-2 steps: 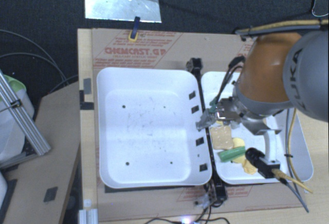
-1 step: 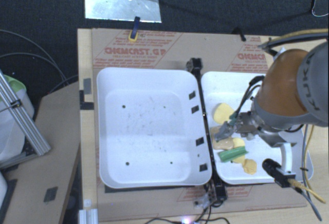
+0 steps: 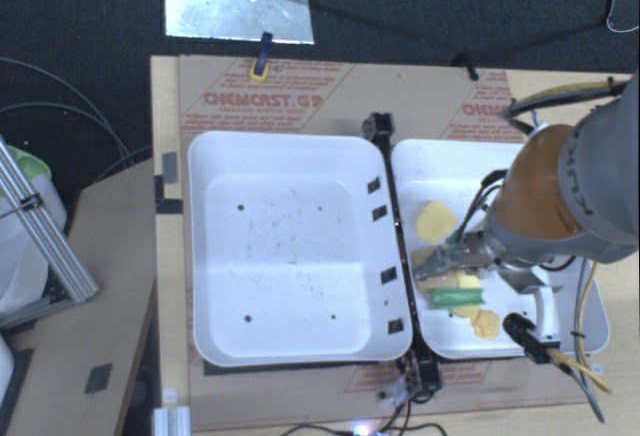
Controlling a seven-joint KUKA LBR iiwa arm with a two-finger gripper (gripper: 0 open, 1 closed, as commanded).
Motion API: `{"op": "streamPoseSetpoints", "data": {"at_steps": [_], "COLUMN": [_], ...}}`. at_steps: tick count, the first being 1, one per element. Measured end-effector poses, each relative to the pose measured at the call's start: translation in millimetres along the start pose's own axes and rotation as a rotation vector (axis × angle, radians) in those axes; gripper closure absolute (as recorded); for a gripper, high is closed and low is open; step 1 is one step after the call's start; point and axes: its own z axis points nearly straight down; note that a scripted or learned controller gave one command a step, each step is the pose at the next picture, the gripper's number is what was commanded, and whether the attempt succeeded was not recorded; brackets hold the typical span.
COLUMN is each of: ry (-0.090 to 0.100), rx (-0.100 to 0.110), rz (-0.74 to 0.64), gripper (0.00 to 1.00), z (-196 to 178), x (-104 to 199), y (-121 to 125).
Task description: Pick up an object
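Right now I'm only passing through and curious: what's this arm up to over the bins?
The arm reaches in from the right, its gripper low in the right bin among small items: a yellow round piece, a green piece and a yellow lump. Whether it holds anything is unclear. The left bin sits alongside.

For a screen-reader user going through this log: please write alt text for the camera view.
A grey and orange robot arm reaches from the right into the right-hand white bin, its tool low among a few small items: a pale yellow round piece, a green stick and a small yellow lump. The left-hand white bin sits beside it on a cardboard-covered bench.
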Motion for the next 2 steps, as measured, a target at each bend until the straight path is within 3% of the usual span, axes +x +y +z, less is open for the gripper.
{"op": "streamPoseSetpoints", "data": {"at_steps": [1, 2], "ry": [-0.001, 0.002], "rx": [-0.011, -0.008], "rz": [-0.003, -0.014], "gripper": [1.00, 1.00], "z": [-17, -108], "x": [2, 90], "y": [3, 17]}}
